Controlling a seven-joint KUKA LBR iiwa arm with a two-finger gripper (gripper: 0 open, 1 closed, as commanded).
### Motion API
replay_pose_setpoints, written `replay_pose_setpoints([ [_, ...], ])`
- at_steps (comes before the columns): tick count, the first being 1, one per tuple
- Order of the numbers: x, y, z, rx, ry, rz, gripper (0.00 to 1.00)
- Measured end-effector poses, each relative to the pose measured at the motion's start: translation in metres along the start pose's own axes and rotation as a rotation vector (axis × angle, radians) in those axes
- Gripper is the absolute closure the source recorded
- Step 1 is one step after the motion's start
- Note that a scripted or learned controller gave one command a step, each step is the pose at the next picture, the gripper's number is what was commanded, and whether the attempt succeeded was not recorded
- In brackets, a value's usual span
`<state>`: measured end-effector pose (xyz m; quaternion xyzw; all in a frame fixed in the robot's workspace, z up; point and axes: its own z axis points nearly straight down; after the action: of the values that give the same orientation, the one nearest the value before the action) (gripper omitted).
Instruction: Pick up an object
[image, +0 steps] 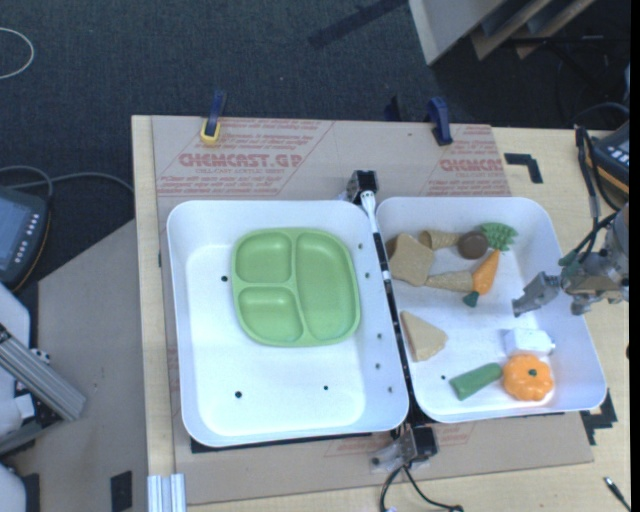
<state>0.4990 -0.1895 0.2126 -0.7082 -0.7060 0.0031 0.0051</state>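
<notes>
The right bin (570, 250) holds several toy foods. A carrot (486, 271) lies by a green leafy piece (498, 235) and a brown ball (472, 243). Tan bread slices (410, 260) sit at the bin's left, with a wedge (425, 336) lower down. A green stick (475, 380), an orange pumpkin (528, 377) and a small white piece (531, 341) lie near the front. My gripper (556, 298) hovers over the bin's right side, just above the white piece, open with nothing between its fingers.
A green divided plate (297, 287) lies in the left bin (200, 380). A black ridge (385, 300) separates the two bins. Blue and yellow clamps (211, 120) hold the cardboard at the back edge. Cables hang at the far right.
</notes>
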Motion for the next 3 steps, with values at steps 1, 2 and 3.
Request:
replay_pose_setpoints([
  [1,0.000,0.003,-0.006,-0.012,-0.003,-0.003,0.00],
  [2,-0.002,0.006,0.038,-0.005,0.000,-0.003,0.00],
  [3,0.001,-0.004,0.096,-0.004,0.001,-0.002,0.00],
])
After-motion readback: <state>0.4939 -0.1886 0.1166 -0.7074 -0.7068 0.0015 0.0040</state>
